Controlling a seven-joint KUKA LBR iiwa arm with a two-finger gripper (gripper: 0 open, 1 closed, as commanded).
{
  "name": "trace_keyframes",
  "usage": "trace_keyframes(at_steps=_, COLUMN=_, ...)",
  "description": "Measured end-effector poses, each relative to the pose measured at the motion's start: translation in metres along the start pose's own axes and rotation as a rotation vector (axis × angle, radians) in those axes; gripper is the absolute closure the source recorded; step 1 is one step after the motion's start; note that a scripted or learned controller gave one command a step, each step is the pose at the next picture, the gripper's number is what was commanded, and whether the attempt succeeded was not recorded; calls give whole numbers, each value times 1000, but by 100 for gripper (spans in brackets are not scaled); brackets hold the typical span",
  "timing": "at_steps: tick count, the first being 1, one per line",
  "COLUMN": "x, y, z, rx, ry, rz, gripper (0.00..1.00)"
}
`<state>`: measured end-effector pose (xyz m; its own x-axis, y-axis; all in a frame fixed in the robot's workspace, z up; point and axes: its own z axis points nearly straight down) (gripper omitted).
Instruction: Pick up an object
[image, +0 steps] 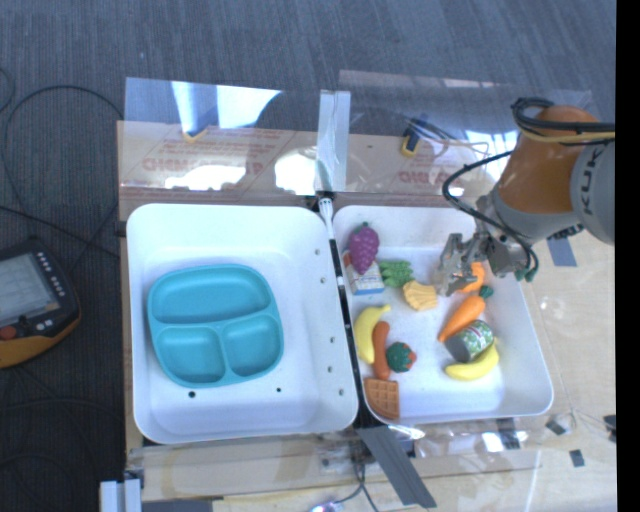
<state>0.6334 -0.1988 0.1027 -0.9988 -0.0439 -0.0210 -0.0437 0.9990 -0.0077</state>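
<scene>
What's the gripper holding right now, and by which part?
Cannot be told. The two-finger gripper sits low in the right white bin beside an orange toy carrot.

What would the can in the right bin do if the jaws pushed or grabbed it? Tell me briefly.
The can lies on its side, so a push would probably make it roll. The carrot and banana touch it and might stop that, or shift with it. It looks rigid with a smooth round wall, so a grip off its middle could slip.
</scene>
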Motion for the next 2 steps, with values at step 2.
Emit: trace_keyframes(at_steps=2, x=51, y=65, z=8, rx=-2, ry=3, rz=-31, gripper=100)
